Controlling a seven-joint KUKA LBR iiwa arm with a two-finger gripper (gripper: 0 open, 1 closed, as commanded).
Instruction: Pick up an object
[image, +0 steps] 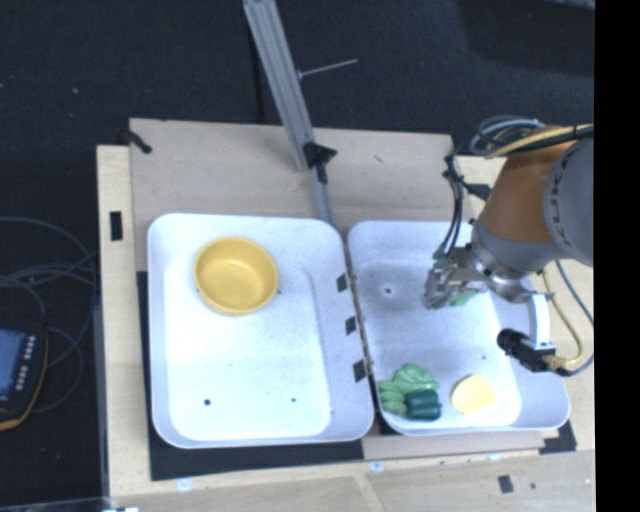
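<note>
- Bench (400, 170): pale wooden top on a dark floor, carrying two shallow white bins side by side, their inner edges touching.
- Left bin (250, 400): the larger tray of the pair as seen from here. A few small dark specks on its floor near the front.
- Right bin (400, 260): the arm works over its far half.
- Arm (535, 205): grey, with an orange band above the wrist, reaching in from the right, with cables looped around it.
- Metal rail (285, 85): grey bar slanting down from the top towards the gap between the bins.
- Yellow bowl (236, 275): upright in the far-left part of the left bin, well apart from everything else.
- Gripper (445, 288): low over the right bin's far half. A bit of green shows right at the fingertips, but I cannot tell whether the fingers are open or closed, or whether they have hold of anything.
- Green object (412, 390): a lumpy piece, lighter and darker green, at the front of the right bin near its left wall.
- Yellow object (473, 394): small, rounded, just beside the green one, to its right.
- Handheld device (15, 365): at the far left edge, off the bench, cables trailing.
</note>
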